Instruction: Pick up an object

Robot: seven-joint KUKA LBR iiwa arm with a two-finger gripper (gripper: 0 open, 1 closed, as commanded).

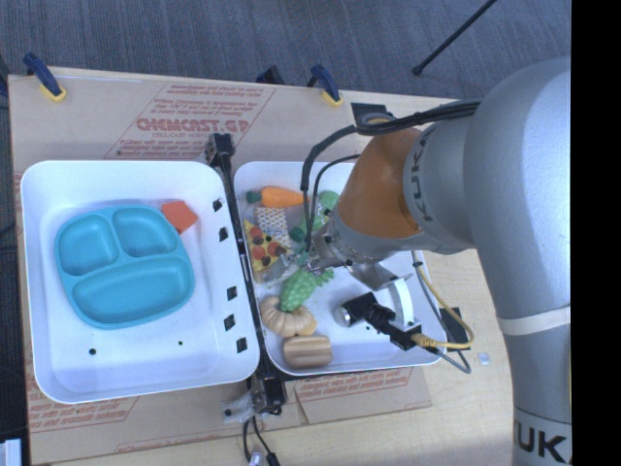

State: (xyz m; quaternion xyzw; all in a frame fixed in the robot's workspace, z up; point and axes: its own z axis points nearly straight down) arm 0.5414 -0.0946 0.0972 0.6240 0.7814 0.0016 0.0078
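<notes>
In the camera view, the arm (456, 178) leans low over the right bin (383, 357), and the gripper (312, 256) is down among the toys. I cannot tell how it is set, because the orange wrist hides it. Just under the gripper lies a green toy (301, 287), with a bread roll (307, 350) farther below and a carrot (281, 197) above it. This looks like the reaching-down step (nothing is lifted yet). Next it must close on one toy and rise straight up.
</notes>
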